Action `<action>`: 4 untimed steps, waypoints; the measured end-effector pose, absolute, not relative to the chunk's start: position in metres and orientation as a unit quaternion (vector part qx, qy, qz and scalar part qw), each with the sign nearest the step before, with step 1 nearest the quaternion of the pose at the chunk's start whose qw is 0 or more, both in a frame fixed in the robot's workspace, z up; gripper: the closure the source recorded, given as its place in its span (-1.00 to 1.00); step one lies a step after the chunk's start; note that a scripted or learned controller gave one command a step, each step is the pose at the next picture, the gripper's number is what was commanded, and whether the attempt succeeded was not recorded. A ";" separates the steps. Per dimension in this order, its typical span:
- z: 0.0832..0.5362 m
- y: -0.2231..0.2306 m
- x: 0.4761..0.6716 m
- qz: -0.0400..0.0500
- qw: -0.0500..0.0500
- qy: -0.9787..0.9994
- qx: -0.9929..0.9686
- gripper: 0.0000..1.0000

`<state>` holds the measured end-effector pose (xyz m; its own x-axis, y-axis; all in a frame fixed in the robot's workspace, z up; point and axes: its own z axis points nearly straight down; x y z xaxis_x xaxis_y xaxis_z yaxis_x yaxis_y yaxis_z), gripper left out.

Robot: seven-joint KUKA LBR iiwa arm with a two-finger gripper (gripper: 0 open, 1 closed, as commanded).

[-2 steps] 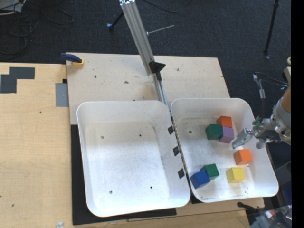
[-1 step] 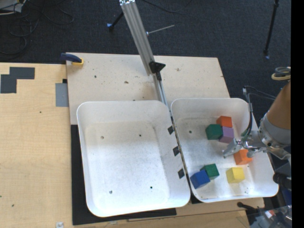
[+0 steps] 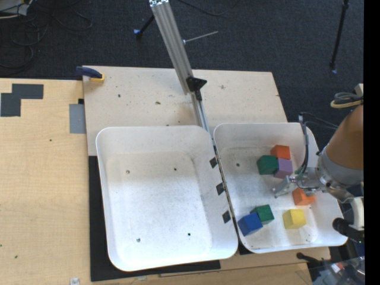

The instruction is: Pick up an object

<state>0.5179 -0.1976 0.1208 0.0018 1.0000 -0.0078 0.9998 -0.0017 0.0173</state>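
Camera view: gripper [image 3: 295, 186] hangs low in the right bin [image 3: 249, 136], just beside the purple block [image 3: 285, 167], touching the orange block [image 3: 303, 198]; finger state cannot tell

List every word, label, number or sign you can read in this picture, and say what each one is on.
No readable text anywhere.
Checkered tag at the top of the metal rail: a black-and-white pattern, no letters or digits.
Black markers along the divide between the two bins: plain, nothing written.
Coloured blocks, such as the yellow block and blue block: blank faces.
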 end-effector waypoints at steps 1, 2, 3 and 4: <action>0.131 -0.199 0.518 0.004 0.010 0.704 0.710 1.00; 0.173 -0.203 0.518 0.000 0.001 0.707 0.707 1.00; 0.216 -0.204 0.519 0.001 0.001 0.708 0.707 1.00; 0.211 -0.152 0.545 0.001 -0.001 0.709 0.705 1.00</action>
